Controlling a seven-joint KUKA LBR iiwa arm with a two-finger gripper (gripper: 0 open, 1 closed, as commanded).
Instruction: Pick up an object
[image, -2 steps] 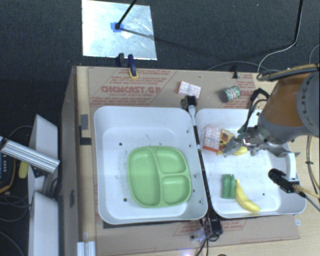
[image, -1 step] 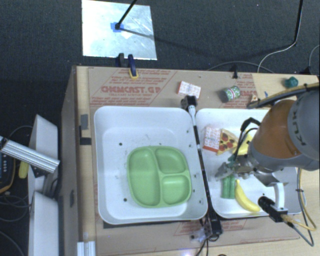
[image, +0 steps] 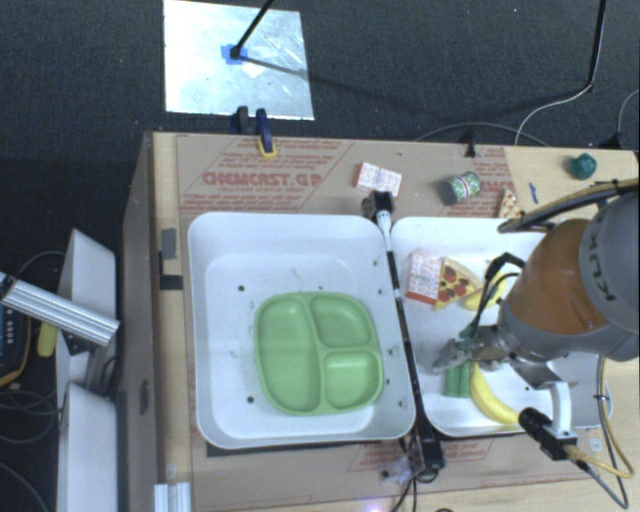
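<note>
One banana (image: 490, 398) is seen just right of the end effector (image: 455, 352), beside a green object (image: 458, 381); finger state cannot be told.

The grey arm (image: 600, 270), orange-banded above the wrist, reaches in from the right edge of the tabletop, bent low, its tool (image: 452, 354) pointing left near the front edge.

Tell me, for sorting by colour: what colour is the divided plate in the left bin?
Light green, seen in the camera view: divided plate.
</note>
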